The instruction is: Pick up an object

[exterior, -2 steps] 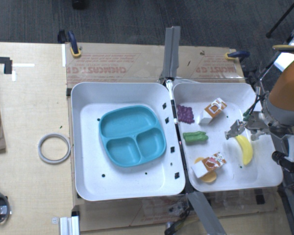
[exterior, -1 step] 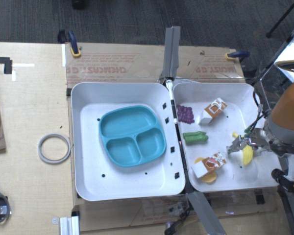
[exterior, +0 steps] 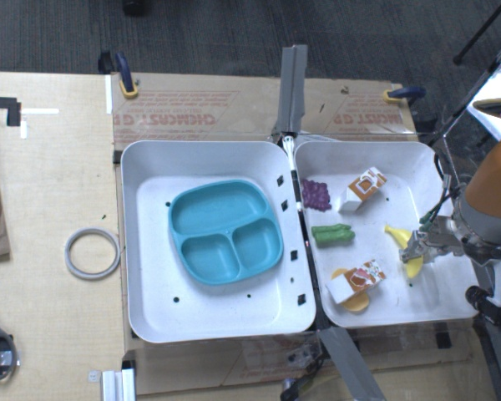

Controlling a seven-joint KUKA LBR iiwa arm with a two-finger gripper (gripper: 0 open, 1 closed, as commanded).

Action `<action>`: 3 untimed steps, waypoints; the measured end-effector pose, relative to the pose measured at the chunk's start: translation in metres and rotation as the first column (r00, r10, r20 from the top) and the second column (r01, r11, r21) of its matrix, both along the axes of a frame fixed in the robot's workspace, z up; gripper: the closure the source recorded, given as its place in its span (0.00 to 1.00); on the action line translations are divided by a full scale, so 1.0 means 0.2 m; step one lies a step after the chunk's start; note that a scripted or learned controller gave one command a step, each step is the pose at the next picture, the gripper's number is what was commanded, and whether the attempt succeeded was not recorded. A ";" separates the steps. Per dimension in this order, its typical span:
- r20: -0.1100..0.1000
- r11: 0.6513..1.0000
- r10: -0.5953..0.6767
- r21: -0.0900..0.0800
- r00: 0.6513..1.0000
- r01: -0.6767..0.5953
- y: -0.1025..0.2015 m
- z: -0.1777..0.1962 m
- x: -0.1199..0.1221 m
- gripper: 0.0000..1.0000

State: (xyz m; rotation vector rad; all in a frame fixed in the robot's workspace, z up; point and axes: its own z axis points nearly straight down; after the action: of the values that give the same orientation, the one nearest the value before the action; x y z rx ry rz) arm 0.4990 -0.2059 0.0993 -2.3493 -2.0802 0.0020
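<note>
Banana (exterior: 403, 249) beside the hand (exterior: 417, 246); carton (exterior: 366, 185) print unreadable.

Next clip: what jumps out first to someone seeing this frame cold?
The blue tray lying in the left bin. Then the toys scattered in the right bin: purple grapes, a green pickle, two cartons. The pincer sits at the banana.
</note>
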 end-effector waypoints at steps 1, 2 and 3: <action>0.002 0.989 0.147 -0.001 0.989 -0.147 0.05 -0.01 -0.07 1.00; 0.003 0.913 0.408 -0.002 0.913 -0.408 0.17 -0.04 0.04 1.00; 0.003 0.829 0.560 -0.001 0.829 -0.560 0.27 -0.04 -0.11 1.00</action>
State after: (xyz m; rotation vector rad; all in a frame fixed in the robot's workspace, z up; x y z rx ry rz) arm 0.4776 -0.1524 0.0911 -1.6388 -2.6786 0.0002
